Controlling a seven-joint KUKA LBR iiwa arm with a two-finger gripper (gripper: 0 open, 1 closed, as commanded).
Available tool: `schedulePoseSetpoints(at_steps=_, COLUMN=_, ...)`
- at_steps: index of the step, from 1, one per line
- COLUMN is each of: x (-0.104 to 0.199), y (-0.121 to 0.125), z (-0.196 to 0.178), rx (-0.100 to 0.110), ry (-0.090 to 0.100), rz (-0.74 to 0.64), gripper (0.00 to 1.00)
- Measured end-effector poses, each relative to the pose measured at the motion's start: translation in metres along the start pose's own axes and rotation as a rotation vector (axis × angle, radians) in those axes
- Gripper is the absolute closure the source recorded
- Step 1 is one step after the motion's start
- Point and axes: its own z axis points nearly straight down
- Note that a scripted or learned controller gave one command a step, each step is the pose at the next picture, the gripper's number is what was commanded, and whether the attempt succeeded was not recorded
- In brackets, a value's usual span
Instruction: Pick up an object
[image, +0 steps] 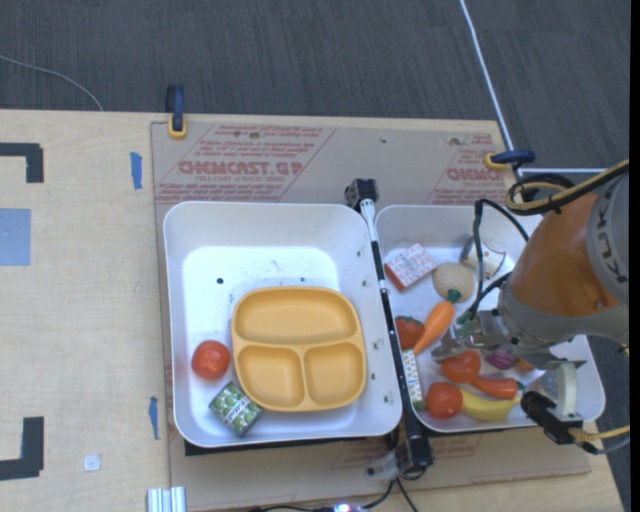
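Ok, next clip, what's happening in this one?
A grey and orange arm reaches in from the right over the right bin, which is crowded with toy food: a carrot, tomatoes, a banana. Its gripper sits low among them, near the carrot. The left bin holds a yellow divided plate, a tomato and a small green packet.

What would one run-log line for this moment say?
arm: over right bin | pincer: at carrot, tomato | left bin: tray, tomato
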Motion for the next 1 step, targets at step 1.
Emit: schedulePoseSetpoints(at_steps=1, x=0.0655, y=-0.0052, z=-0.0924, rx=-0.001, ry=0.0, rz=-0.003, gripper=1.0)
